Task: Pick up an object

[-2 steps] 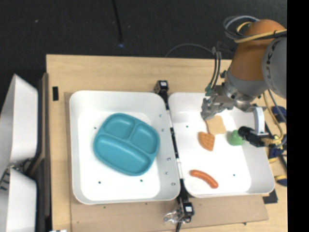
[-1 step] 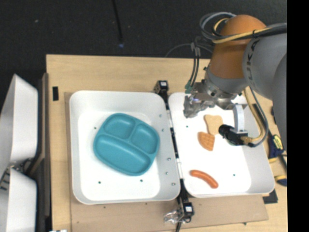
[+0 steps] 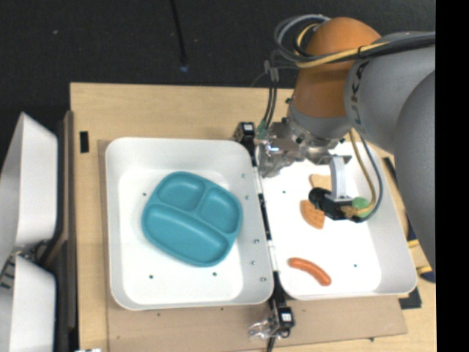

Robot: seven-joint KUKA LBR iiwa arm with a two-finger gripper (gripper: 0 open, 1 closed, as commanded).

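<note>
left bin (image 3: pixel 117 196): centre-left of frame, divided plate (image 3: pixel 192 218) in its middle | right bin (image 3: pixel 381 270): touching it on the right | sausage (image 3: pixel 309 270): lower part of right bin | wedge piece (image 3: pixel 313 215): just above sausage, mid-bin | arm (image 3: pixel 330 79): over right bin's upper edge

Not much to read here, honestly. The only writing I can spot is some dark lettering (image 3: pixel 355 92) running down the smooth grey robot arm segment (image 3: pixel 399 86), right beside its orange band (image 3: pixel 330 72). It's too skewed to make out.
</note>
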